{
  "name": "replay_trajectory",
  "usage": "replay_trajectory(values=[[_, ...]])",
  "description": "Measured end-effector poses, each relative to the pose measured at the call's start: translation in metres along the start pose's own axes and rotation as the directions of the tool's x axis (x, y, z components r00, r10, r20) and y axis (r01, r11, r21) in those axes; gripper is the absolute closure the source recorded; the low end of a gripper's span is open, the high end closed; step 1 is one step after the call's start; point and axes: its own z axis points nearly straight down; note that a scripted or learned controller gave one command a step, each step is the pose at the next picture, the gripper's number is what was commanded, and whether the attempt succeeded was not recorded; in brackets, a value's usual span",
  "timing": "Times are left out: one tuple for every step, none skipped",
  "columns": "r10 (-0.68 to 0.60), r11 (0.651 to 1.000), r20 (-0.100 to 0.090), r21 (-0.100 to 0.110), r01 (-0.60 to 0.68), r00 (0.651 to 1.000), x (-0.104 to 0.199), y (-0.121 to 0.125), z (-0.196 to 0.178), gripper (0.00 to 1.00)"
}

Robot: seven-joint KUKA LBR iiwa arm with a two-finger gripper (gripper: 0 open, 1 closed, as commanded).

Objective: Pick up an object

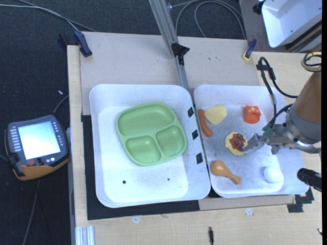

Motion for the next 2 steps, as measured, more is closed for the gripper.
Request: replay_trajectory(values=[[-0.001, 1.0, 0.0, -0.002, 0.001, 1.0, -0.002, 0.003, 0.043, 0.0], [-0.001, 1.0, 0.0, -0.002, 0.001, 1.0, 0.006, 0.005, 0.102, 0.0]])
